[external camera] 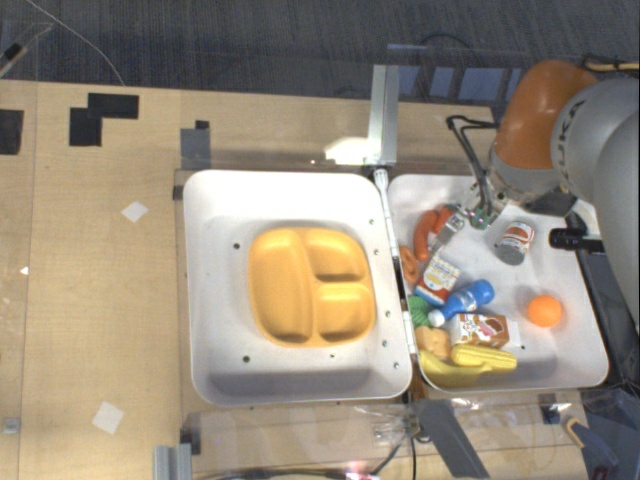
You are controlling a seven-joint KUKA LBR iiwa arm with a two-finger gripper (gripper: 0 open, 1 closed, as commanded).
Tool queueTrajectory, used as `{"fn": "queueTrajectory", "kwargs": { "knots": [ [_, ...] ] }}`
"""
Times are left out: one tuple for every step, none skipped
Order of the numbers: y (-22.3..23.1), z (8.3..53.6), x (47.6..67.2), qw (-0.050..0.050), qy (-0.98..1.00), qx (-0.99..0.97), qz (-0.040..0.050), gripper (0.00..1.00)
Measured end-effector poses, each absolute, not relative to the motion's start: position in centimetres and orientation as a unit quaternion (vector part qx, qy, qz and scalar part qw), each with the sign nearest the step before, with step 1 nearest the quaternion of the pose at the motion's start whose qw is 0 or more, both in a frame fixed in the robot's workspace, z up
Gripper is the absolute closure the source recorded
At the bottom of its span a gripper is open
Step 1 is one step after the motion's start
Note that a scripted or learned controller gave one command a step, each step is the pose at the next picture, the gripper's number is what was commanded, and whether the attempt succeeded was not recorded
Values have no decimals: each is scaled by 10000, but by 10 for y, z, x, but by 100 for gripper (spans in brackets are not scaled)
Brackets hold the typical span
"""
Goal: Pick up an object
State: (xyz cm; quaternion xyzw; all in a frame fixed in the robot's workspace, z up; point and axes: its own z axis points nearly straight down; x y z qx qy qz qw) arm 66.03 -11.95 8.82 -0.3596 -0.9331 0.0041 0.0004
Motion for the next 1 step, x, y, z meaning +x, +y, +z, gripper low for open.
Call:
{"fn": "queueTrajectory", "kwargs": {
  "knots": [
    [-112, 103, 667, -104, -9355, -3531, -21, 100]
  ]
}}
